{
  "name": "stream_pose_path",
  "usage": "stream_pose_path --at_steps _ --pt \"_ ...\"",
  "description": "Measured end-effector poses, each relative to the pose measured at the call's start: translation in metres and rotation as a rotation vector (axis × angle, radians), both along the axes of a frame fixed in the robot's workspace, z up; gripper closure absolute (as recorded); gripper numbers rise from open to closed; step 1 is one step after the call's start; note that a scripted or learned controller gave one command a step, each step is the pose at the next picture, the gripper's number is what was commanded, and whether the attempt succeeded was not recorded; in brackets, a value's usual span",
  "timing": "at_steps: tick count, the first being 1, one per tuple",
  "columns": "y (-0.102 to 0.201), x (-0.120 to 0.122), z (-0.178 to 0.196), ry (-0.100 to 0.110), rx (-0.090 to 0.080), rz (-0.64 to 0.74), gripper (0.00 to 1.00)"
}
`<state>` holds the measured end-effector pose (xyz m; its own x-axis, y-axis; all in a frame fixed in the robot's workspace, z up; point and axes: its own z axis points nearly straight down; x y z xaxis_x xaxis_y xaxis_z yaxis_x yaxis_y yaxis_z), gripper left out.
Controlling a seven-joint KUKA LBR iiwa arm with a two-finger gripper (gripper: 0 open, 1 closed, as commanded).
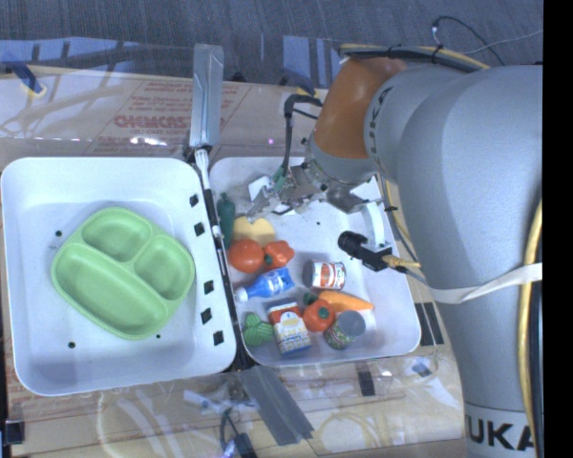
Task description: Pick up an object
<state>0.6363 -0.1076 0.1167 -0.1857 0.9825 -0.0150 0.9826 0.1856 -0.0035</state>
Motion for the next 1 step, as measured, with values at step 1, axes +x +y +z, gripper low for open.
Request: stream_pose_path --at_steps 1 --pt "-0.0043 0.0153 -0.0162 0.026 0.002 -0.038 0.00"
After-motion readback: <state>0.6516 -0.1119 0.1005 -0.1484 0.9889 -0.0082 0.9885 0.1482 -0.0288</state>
